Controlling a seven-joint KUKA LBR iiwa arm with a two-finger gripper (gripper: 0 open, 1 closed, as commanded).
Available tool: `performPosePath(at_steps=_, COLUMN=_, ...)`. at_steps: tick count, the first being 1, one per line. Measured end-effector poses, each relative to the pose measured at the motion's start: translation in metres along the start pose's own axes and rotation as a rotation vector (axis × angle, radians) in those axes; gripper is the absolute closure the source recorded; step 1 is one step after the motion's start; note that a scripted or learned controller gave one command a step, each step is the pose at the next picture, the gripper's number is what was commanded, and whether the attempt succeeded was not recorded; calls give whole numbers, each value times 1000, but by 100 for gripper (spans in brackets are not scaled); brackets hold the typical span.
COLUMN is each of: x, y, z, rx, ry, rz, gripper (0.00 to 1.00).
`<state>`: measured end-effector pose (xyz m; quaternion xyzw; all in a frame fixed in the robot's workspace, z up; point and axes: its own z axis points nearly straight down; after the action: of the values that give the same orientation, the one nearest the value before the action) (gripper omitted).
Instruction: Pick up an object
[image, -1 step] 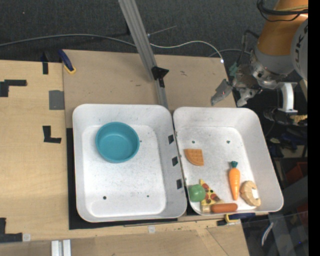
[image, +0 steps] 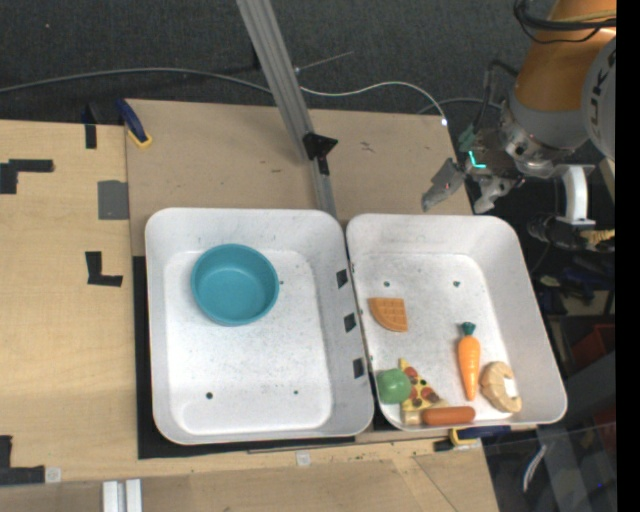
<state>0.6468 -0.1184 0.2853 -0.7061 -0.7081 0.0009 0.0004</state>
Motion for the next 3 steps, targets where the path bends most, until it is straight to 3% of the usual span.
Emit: performPosePath(at_steps=3, x=-8, y=-26, z=157, rx=5, ry=0, rz=2, gripper=0)
